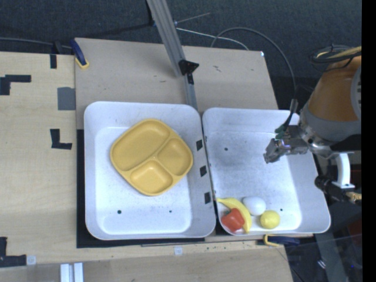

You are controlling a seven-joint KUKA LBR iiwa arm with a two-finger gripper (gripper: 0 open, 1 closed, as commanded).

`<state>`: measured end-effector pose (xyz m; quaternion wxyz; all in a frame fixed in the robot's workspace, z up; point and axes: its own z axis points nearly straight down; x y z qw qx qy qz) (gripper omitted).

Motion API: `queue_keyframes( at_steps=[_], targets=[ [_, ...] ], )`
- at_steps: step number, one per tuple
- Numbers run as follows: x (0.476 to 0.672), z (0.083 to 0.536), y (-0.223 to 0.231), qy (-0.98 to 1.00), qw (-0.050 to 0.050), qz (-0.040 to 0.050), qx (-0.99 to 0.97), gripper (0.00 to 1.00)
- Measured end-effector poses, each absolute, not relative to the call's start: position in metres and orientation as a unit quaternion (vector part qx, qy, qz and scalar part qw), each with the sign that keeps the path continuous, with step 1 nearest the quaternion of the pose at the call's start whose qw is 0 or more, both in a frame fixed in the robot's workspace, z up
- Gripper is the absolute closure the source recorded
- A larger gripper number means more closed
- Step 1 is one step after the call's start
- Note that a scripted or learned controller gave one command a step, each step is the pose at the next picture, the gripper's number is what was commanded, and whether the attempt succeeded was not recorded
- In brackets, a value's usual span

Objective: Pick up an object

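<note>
Hand (274,153) over right bin (249,122) bare floor (toys (247,211) hug front wall).

We have a single fixed view, mounted high over the bench (35,157) and looking down at a slant. Both white bins fit whole in frame: left bin (94,175) near centre, right bin (305,210) toward our right side. We sit far enough back to take in the wooden benchtop around them and a strip of dark floor (247,4) along the top edge. A grey pole (167,28) rises toward us from behind the bins. The arm (335,98) enters from the right edge, cut off by the frame.
</note>
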<state>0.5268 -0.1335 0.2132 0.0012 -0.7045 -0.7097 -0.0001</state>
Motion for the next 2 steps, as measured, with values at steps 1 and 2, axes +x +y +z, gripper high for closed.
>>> queue_keyframes(
  at_steps=[1, 2],
  targets=[
    [0.549, 0.208, -0.085, -0.71, 0.001, -0.0002, -0.705, 1.0],
    [0.558, 0.203, -0.036, -0.71, 0.001, 0.0002, -0.705, 1.0]
  ],
)
